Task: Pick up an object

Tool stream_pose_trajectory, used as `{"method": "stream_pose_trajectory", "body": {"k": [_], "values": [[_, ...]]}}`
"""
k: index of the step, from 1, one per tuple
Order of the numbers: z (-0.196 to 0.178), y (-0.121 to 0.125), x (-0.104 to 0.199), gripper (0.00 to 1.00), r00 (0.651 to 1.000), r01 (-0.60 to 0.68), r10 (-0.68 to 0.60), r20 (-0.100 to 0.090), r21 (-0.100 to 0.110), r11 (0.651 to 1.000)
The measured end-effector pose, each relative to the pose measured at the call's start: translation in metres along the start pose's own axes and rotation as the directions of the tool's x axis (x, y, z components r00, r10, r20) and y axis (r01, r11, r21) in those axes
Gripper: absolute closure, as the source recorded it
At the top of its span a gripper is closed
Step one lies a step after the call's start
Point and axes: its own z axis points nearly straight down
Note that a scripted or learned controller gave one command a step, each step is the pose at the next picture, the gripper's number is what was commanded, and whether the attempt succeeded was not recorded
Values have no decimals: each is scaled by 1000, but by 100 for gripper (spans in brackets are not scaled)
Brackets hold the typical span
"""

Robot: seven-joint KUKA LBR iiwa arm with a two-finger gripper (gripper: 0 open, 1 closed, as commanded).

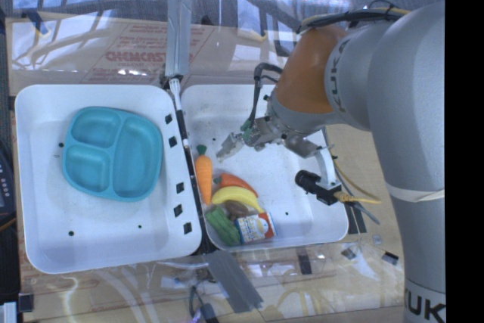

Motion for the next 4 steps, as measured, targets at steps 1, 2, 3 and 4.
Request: {"method": "stream_pose_trajectory", "body": {"k": [1, 2, 3, 4], "values": [[46, -72, 17, 0, 992, 128, -128, -2, 2, 992], [45, -59, 10, 0, 982, 191, -191, 0, -1, 982], [36, -59, 10, 100, 981, 193, -193, 1, -1, 981], [-55, 1, 44, 100, 996, 89, -89, 0, 0, 996]]}}
